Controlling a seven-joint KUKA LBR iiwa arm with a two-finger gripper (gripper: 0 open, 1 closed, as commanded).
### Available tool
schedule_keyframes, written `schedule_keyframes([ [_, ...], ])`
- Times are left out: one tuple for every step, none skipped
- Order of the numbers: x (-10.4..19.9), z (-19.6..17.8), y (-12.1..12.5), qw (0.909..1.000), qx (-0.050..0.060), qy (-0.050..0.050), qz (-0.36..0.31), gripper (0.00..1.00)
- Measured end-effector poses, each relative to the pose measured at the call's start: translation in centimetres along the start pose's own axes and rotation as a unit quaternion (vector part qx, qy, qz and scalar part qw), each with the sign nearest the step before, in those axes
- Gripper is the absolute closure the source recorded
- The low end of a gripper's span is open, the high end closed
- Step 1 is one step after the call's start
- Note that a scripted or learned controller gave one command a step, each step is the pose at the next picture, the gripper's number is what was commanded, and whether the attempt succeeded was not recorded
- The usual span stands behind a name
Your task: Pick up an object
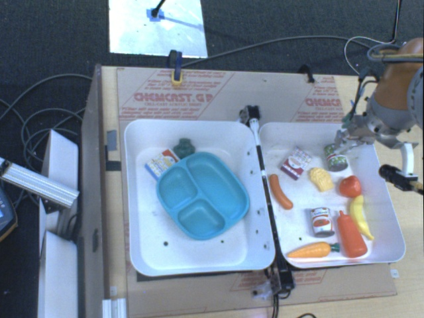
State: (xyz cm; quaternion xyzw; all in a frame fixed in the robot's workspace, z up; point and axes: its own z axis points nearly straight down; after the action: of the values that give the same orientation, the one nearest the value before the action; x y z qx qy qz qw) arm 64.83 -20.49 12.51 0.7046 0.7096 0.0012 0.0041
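there, blue divided plate (202, 194) in left bin (142, 244), toy food in right bin (391, 240), gripper (344, 141) grip unclear.

Dark carpet (53, 25) surrounds the brown counter (212, 88); black cables (26, 121) trail left, a pale sheet (158, 18) lies behind.

- Sky-blue plastic divided plate (202, 194), left white bin (142, 244).
- Right white bin (391, 240), front edge: orange plastic carrot (309, 250), red ketchup bottle (350, 235), yellow banana (360, 216).
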Motion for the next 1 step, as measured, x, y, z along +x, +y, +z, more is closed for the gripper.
schedule_keyframes([
  [-0.24,-7.30,-3.16,1.0000,0.001,0.001,0.003,1.00],
])
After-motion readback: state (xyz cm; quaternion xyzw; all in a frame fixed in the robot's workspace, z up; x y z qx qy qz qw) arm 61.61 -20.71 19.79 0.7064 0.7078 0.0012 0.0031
